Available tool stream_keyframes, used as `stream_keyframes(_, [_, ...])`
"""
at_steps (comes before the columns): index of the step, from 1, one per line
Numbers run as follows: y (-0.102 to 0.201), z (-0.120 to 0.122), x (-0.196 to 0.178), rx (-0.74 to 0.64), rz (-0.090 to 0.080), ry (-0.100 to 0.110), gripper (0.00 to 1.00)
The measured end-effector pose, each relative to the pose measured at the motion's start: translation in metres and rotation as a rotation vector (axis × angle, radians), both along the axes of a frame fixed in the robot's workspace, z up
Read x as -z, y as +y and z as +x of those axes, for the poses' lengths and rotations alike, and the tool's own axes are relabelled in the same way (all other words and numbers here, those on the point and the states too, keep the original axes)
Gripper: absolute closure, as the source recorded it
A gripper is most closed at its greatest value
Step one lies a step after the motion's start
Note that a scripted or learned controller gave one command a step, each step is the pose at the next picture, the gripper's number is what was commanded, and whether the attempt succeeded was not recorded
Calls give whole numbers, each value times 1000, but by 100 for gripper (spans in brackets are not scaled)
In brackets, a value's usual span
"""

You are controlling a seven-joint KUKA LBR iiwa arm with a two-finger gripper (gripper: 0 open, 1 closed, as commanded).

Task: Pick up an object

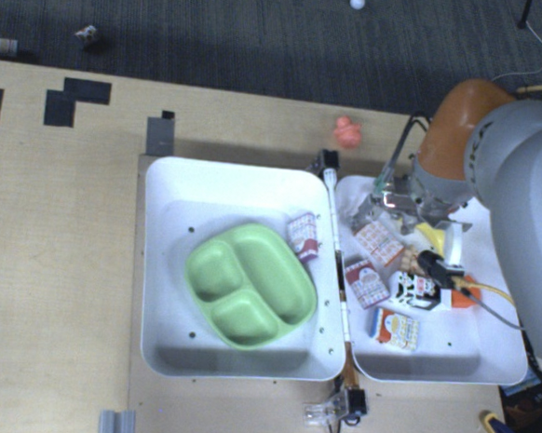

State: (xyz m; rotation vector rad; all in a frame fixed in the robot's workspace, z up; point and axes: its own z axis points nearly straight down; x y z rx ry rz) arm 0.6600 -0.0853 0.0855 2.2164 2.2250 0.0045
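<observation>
Over the right bin my grey arm reaches in from the right side, orange band above the wrist, and ends low at the bin's far end, where my fingers hang close above the clutter. From this slant I cannot tell whether they are spread or closed, and I see nothing between them.

Across the wooden worktop the left bin holds a green divided plate and, by its right wall, a small red-and-white packet.

My own bin holds the likelier targets. A patterned card packet lies just below my fingers, a second one nearer the shared wall, a black-and-white piece beside it, and a small box with orange and blue print lies apart towards the near wall. A yellow item sits under my wrist, partly hidden.

To do this well, I judge I should settle on the nearest patterned packet, come straight down with the fingers straddling its narrow width, and close only once both sides are bracketed. It lies flat and thin, so a shallow approach may slide off; neighbours touching it could be dragged along.
</observation>
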Motion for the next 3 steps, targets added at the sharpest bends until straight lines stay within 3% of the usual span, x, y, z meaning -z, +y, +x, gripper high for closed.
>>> stream_keyframes(1, [0,2,-12,-2,-1,-6,100])
stream_keyframes(2, [0,2,-12,-2,-1,-6,0])
stream_keyframes(3, [-1,-64,-1,2,-2,-3,0])
